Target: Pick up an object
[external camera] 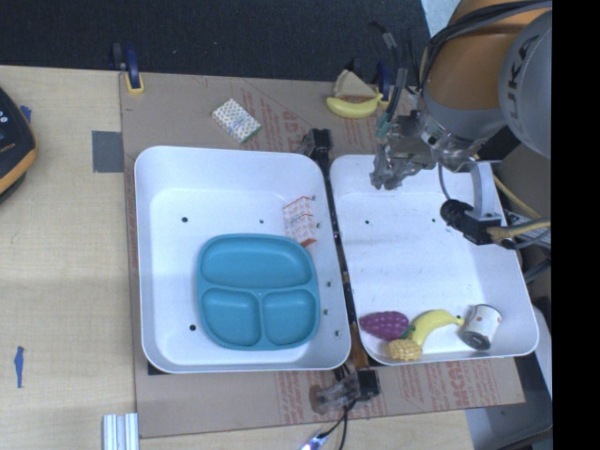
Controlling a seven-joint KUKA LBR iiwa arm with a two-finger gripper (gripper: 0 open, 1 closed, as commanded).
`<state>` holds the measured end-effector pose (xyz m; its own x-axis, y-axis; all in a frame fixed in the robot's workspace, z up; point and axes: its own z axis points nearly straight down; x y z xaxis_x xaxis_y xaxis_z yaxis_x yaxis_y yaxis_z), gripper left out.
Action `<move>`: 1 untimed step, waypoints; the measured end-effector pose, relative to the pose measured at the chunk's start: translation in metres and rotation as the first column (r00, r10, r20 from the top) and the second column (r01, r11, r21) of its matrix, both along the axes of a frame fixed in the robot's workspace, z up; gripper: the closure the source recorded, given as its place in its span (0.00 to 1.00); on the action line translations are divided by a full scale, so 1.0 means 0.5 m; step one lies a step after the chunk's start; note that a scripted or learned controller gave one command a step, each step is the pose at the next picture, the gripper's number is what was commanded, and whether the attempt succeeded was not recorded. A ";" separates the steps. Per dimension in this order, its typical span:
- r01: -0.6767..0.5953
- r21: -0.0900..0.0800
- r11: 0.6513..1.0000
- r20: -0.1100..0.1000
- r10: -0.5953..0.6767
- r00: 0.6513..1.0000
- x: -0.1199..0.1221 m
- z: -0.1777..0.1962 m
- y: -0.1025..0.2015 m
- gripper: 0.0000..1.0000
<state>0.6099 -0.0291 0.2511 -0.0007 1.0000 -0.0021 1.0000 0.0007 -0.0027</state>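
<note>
Bright, even overhead light; soft shadows, slight blur, mild glare on bins [150,251].

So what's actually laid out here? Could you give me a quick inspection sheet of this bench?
Surface: cardboard sheet on a wooden bench, bearing left bin and right bin side by side.
Job's things: blue divided plate and small packet in left bin; purple fruit, corn cob, banana and small cylinder along right bin's near edge.
Clutter: patterned packet and second banana on the cardboard behind the bins.
Grippers: gripper over right bin's far corner, nothing seen in it.
Cables: black cables along the arm.
Surroundings: dark floor behind.
</note>
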 end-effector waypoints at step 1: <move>-0.005 0.001 1.000 -0.003 0.005 1.000 0.022 -0.063 0.098 1.00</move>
<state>0.6209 0.0200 0.2198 -0.0057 1.0000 -0.0013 1.0000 0.0057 -0.0061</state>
